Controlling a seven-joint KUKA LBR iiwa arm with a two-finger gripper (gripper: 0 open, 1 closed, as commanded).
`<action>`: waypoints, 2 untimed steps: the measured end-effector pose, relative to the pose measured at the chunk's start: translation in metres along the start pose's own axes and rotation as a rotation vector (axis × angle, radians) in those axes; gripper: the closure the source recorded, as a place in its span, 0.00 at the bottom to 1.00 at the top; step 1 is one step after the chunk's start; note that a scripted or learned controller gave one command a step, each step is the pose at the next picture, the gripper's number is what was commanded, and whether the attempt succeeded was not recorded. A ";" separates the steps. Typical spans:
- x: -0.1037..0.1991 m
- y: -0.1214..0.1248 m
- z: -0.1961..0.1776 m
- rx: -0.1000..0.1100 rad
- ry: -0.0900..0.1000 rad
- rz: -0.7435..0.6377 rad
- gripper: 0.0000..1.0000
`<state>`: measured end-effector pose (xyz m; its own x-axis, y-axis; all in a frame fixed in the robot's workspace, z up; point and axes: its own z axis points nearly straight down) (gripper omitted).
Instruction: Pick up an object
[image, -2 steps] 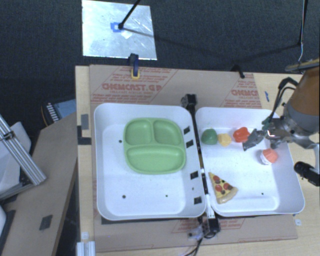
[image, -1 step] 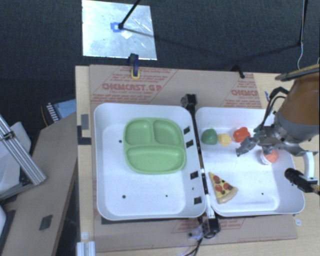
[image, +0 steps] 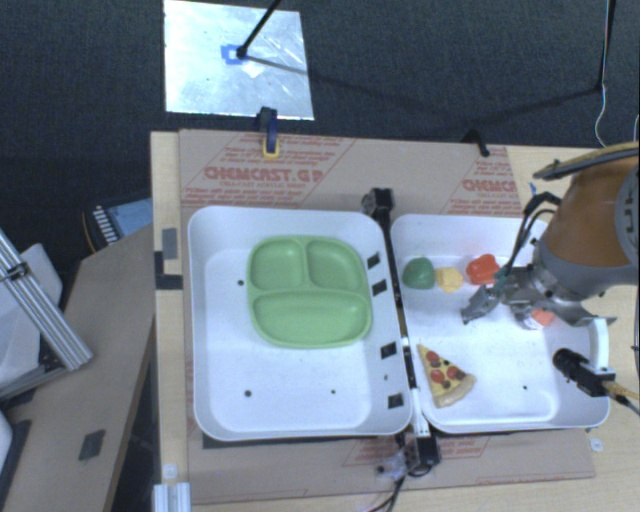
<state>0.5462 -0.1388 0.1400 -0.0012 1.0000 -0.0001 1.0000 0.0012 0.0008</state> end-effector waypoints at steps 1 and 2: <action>0.000 0.001 -0.011 -0.002 -0.001 0.000 1.00; -0.008 0.003 -0.055 -0.002 -0.001 -0.001 1.00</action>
